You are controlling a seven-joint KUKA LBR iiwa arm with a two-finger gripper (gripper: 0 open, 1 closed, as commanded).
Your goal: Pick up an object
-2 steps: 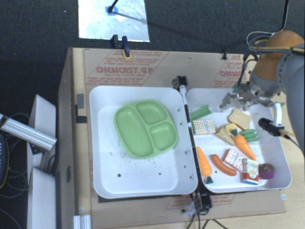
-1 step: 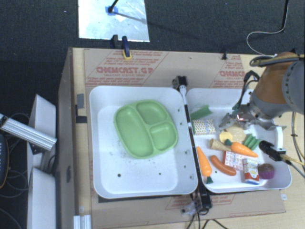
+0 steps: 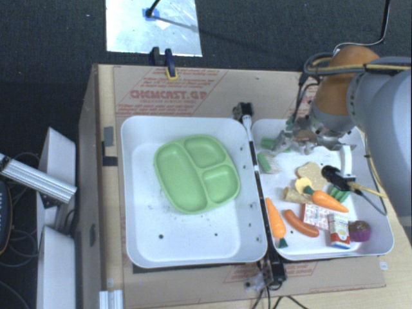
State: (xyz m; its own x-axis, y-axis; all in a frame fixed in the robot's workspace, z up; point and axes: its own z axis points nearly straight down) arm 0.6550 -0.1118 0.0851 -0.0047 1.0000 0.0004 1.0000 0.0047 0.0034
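Nearest in the right bin, the toy food is packed tight, so a closing grasp there could pinch two things or shove one aside. A purple piece sits just beside a red-and-white carton, which touches a flat red-and-white packet. A red sausage lies along the packet's near left edge. A small carrot lies against the wall between the bins, where a descending gripper might strike the rim. It is smooth and tapered and could squirt out.

A little farther, a second carrot lies across the packet's far edge, beside a yellow cheese wedge and a tan bread slice. These flat pieces offer little to grip and may simply slide on the bin floor.

Farther left, a small green-and-white piece lies alone near the dividing wall. I judge it the likeliest object to pick, being the one closest to the gripper. It looks short and blocky, pale with a green side, though too small to name.

At the far end of the right bin, the gripper hangs low, just beyond that piece and apart from it. Whether it is released or clenched I cannot tell, and nothing shows in its grasp. A descent from here may land on bare floor.

In the left bin, a green divided plate lies well apart from the gripper.
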